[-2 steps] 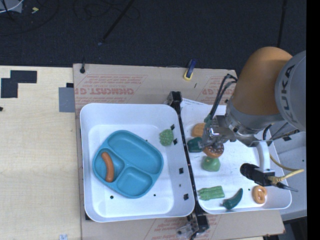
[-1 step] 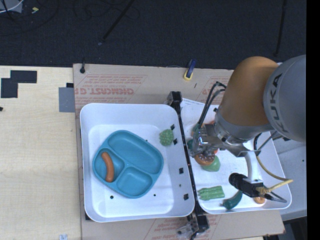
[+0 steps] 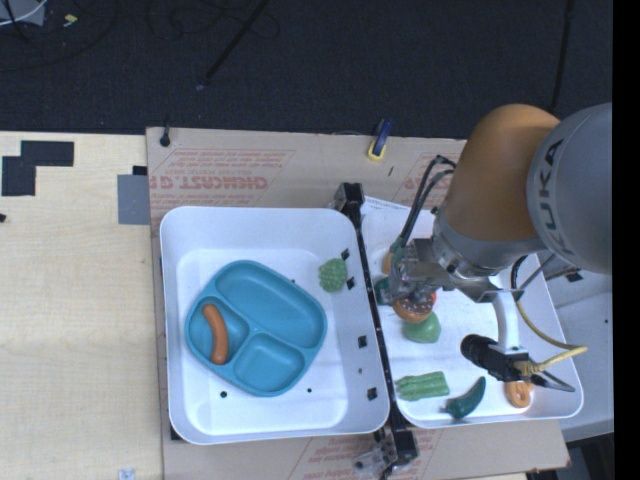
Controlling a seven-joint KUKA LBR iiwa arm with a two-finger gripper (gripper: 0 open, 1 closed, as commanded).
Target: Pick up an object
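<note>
gripper (image 3: 412,290) low in right bin (image 3: 560,408), near divider, over orange-green item (image 3: 418,320) | finger state: cannot tell | open floor toward 1 o'clock | blue tray (image 3: 290,318) in left bin (image 3: 180,368)

A: Light's even and fairly bright over the two shallow white plastic bins (image 3: 255,230), no harsh glare, just soft sheen on the big grey-and-orange robot arm (image 3: 520,188).

B: Shadows?

A: Faint, short ones under the blue compartment plate (image 3: 280,318). The dark carpet (image 3: 300,48) up top goes murky, and fine detail's slightly soft throughout.
</note>
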